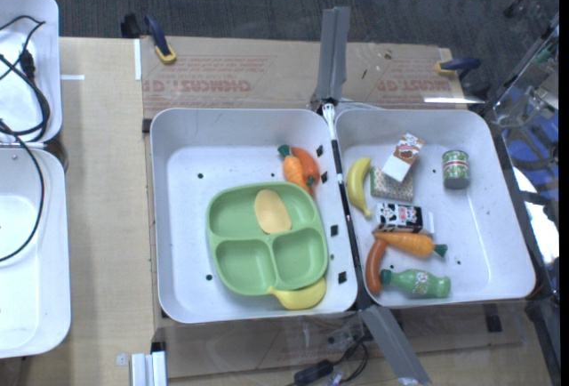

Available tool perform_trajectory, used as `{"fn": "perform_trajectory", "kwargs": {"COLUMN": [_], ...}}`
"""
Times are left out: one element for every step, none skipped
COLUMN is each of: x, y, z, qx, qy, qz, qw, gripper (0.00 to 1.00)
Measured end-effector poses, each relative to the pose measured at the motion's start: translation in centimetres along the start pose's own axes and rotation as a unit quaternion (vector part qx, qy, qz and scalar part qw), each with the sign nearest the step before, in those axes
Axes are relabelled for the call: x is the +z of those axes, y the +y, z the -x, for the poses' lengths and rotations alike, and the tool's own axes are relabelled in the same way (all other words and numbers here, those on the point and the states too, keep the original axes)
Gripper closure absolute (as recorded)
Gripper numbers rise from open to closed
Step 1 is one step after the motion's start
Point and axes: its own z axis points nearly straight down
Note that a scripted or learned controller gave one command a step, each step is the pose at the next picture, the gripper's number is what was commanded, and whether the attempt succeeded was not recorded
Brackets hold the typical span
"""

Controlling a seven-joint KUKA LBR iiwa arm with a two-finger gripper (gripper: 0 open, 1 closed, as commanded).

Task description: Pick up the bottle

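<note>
The bottle (416, 283) is green with a pale label and lies on its side near the front edge of the right bin (498, 224). Its cap points left, next to an orange sausage-shaped piece (372, 267). A toy carrot (411, 243) lies just behind the bottle.
The right bin also holds a banana (358, 184), a small carton (403, 159), a cow-print box (400, 215) and a green can (455, 169). In the left bin (178, 197) sits a green divided plate (267, 242) with a yellow piece, plus a carrot (300, 167) and a banana (298, 295).
</note>
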Motion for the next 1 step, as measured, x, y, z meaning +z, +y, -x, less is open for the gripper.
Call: {"fn": "perform_trajectory", "kwargs": {"x": [3.54], "y": [-10.34], "z": [-4.25], "qx": [0.045], "qy": [0.001], "qz": [0.0], "qw": [0.999], "gripper": [0.0]}}
